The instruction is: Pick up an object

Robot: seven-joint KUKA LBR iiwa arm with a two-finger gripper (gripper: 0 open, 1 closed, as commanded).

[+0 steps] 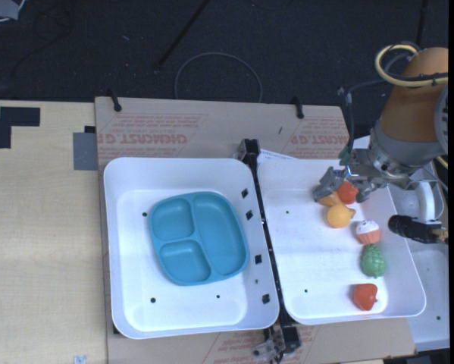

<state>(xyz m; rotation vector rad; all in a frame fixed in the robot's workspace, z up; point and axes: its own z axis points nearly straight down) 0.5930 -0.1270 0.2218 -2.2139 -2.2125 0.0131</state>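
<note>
We see gripper (pixel 340 186) low in right bin (pixel 302 279), over red-orange toy (pixel 347 192); cannot tell claw state. Orange ball (pixel 338 217) just beside. Cupcake (pixel 367 231), green toy (pixel 374 261), red pepper (pixel 364 296) near right wall, probably scattered for picking. Blue divided plate (pixel 198 237) in left bin (pixel 136 309).

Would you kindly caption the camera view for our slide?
Gripper low over toy foods in the right bin; blue divided plate in the left bin.
</note>
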